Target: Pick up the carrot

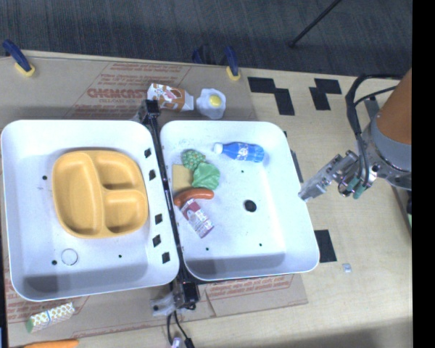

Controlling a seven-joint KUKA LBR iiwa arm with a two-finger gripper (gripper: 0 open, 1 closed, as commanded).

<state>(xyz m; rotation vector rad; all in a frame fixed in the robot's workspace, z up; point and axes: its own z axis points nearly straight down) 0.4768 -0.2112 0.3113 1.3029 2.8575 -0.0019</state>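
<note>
**Camera view: my tool waits off to the side, carrot not yet reached**

Camera view has my tool point(326, 182) hanging over the surface point(362, 267) just outside the right bin point(293, 245), past its right wall. Whether the tool is spread or closed I cannot tell; it is small and blurred against the surface.

The carrot point(194, 195), an orange stick with a reddish tint, lies well away from my tool, across the bin near the far wall that divides the two bins. It lies roughly crosswise, touching a green leafy toy point(201, 170) on the side farther up, with a yellow block point(181, 174) just beside it and a small red-and-white packet point(198, 219) close on the nearer-down side. A blue bottle point(241, 151) sits between the carrot cluster and me, higher up. The left bin point(22, 267) holds a yellow divided tray point(100, 191).

I judge this the approach step, with nothing grasped. Next I would need to travel across the bin, line up across the carrot's narrow width, and descend without catching the leafy toy or packet.
</note>
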